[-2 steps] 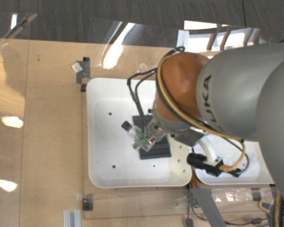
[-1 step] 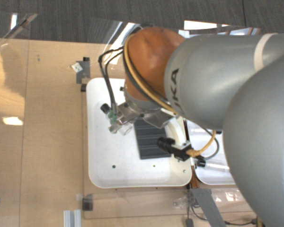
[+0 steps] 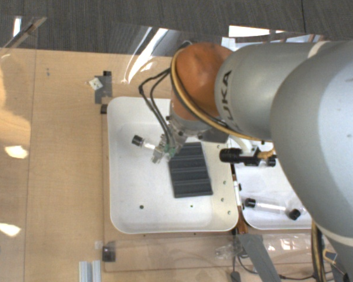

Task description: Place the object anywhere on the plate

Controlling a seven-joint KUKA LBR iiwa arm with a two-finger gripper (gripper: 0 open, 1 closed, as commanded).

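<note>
Step in hand: judged as the approach or grasp stage, not yet the placing. The end effector [image 3: 165, 148] hangs low over the left bin [image 3: 123, 210], at about 11 o'clock from the dark ribbed plate [image 3: 190, 170] that lies in that bin's middle. Whether it is open or closed cannot be told: the wrist and cabling cover it from above.

The likely object is a small clear tube [image 3: 142, 142] with a dark cap. It lies on the bin floor at 9 o'clock of the end effector, close to it or touching; contact cannot be confirmed. It is off the plate, near the plate's upper left corner. No part of it is seen gripped.

Orientation: the tube's long axis runs roughly from 10 o'clock to 4 o'clock. The capped end points to 10 o'clock, away from the plate; the clear end points toward the end effector.

The plate's long axis runs near 12 to 6 o'clock, slightly tilted, with its ribs across it.

Next move, as a judgement: secure the tube across its narrow width, lift it clear of the bin floor, carry it a short way toward 4 o'clock, and release over the ribs.

A similar tube [image 3: 270, 206] lies in the right bin [image 3: 265, 222], well apart.
</note>
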